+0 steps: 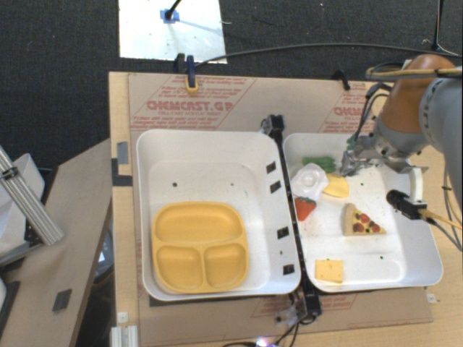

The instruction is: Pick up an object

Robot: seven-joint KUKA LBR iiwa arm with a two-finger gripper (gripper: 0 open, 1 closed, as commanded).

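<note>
We see the arm [423, 110] cut off at the right edge; the green item [319, 163] lies partly hidden behind the white piece [309, 180], and we cannot identify either.

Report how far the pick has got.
Done: the gripper is down in the right bin, at its far side, beside the green piece and the yellow wedge.
In hand: nothing visibly; no object shows between the fingers.
Left: grasp and lift. The pizza slice, cheese square, strawberry and white piece lie on the bin floor.
</note>
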